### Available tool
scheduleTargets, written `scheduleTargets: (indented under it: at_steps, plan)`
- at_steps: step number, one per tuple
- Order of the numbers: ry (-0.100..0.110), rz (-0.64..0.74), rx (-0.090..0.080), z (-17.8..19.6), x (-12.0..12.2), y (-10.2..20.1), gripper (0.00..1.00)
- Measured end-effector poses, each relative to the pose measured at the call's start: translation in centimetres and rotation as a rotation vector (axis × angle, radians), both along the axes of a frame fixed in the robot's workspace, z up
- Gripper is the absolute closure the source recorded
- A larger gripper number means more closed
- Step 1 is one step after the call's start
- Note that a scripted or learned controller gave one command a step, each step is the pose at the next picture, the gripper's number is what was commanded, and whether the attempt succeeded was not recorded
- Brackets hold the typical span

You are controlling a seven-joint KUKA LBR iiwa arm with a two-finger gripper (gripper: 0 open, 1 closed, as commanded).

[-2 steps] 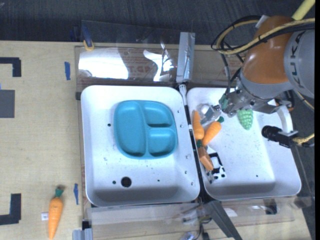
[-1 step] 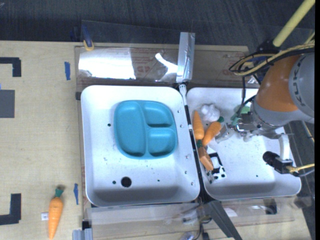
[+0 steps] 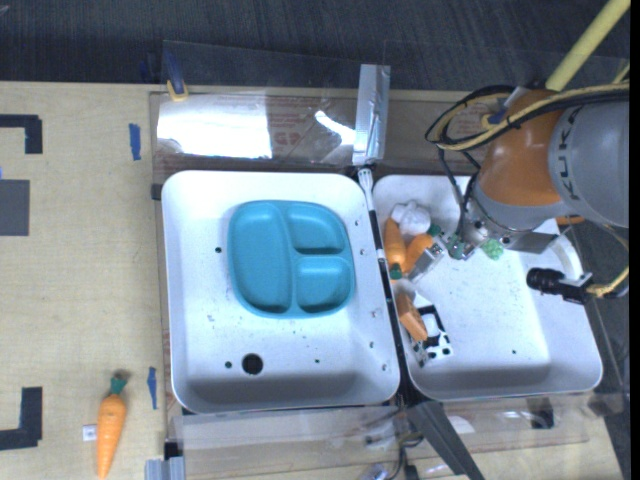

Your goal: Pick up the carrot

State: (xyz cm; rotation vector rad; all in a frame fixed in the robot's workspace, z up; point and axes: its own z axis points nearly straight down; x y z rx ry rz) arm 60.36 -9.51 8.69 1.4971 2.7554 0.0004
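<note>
Orange carrot (image 3: pixel 394 245) lies at the right bin's (image 3: pixel 520 363) left wall, a second orange piece (image 3: pixel 410 318) below it; the left bin (image 3: pixel 190 268) holds a blue divided tray (image 3: pixel 292 256). End effector (image 3: pixel 432 251) is low beside the carrot, arm reaching from the right; can't tell its opening or any grasp.

One fixed overhead camera, slanted down on both bins (image 3: pixel 200 298), arm (image 3: pixel 560 158) entering right

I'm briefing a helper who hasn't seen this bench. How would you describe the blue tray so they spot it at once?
Start at the two white bins side by side and take the left bin, the one away from the arm. The blue tray lies in its middle. It is the large blue item there, rounded, with several moulded compartments, unlike the small orange pieces in the other bin.
</note>
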Motion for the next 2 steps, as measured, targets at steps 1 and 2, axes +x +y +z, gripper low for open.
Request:
scheduleTargets:
  at_steps: [1,2]
  plan:
    - [0.000,-0.092,0.002,-0.1,4.1,-0.4,0.00]
    - [0.002,0.172,0.001,0.0,1.7,-0.3,0.00]
